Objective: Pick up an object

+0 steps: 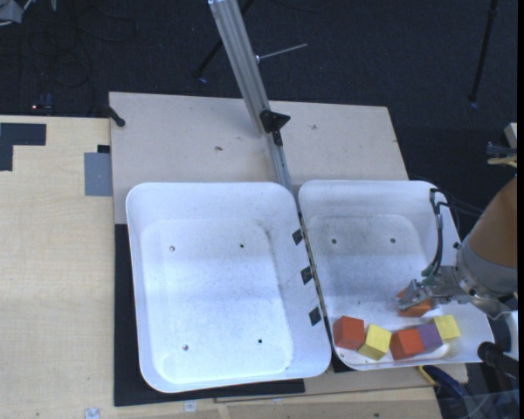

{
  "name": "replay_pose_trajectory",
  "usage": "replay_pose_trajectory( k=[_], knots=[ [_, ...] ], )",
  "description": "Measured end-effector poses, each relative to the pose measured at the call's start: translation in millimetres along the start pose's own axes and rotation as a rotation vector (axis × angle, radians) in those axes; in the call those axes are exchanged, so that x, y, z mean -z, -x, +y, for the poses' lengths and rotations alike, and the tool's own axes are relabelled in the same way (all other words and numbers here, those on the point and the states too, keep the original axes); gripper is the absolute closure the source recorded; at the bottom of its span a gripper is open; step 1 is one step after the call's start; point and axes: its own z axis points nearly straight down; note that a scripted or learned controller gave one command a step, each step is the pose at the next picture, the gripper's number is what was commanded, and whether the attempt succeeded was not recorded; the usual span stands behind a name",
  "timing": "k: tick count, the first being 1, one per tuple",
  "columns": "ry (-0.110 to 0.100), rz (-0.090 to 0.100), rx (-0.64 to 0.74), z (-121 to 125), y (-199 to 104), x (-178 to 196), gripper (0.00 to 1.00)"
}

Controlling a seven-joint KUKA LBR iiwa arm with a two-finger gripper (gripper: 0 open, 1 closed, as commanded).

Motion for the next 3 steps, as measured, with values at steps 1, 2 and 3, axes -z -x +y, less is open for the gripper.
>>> replay_pose_trajectory(
  k=[1, 2, 3],
  knots=[
    [0.001, -0.002, 0.008, 67, -80, 108, 1.00],
    [0.004, 0.001, 0.013, 78, -182, 138, 1.00],
    [-0.006, 0.000, 0.009, 61, -235, 84, 1.00]
  ],
)
